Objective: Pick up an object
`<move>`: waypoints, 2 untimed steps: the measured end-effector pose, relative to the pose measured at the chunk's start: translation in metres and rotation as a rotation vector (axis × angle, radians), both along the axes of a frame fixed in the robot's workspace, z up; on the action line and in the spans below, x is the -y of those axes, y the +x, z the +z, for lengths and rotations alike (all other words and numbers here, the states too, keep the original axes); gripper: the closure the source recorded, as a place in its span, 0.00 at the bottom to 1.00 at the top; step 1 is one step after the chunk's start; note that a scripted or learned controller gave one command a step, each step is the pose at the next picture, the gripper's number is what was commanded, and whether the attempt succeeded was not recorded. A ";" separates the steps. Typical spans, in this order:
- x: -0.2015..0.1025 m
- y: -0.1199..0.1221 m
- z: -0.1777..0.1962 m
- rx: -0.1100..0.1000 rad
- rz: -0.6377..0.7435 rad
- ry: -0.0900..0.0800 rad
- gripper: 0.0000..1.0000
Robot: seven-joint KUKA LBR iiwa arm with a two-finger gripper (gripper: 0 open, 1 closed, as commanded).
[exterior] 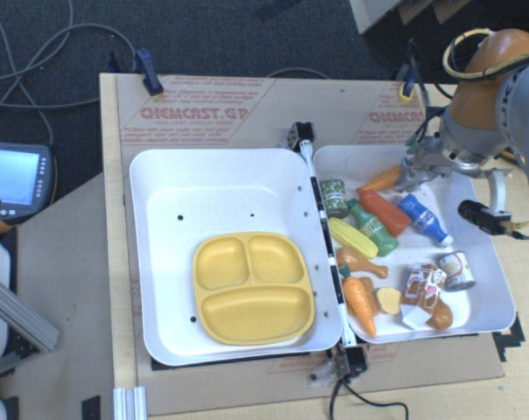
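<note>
The end effector (pixel 413 175), its grip state impossible to tell, hangs low over the far end of the right bin (pixel 497 300) beside an orange carrot (pixel 380 180), so the reach seems underway and a descent and closing comes next.

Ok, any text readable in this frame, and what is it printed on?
"CHEMCAST GP": red print on the brown board under the bins, left of centre.
The same red print on the right: partly hidden, unreadable.
Labels on the small can and packet: too small.
</note>
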State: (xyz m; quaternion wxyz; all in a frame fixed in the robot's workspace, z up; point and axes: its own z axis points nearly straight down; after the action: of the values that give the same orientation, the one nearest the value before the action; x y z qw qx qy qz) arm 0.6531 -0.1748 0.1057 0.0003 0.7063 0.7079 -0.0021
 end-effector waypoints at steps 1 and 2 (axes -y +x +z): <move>0.000 0.000 -0.001 -0.001 0.000 0.000 0.00; -0.013 -0.050 -0.022 -0.002 -0.004 0.005 0.00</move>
State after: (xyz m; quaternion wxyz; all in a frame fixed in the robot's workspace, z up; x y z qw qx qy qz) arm 0.6029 -0.1620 0.0838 -0.0019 0.7078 0.7064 -0.0011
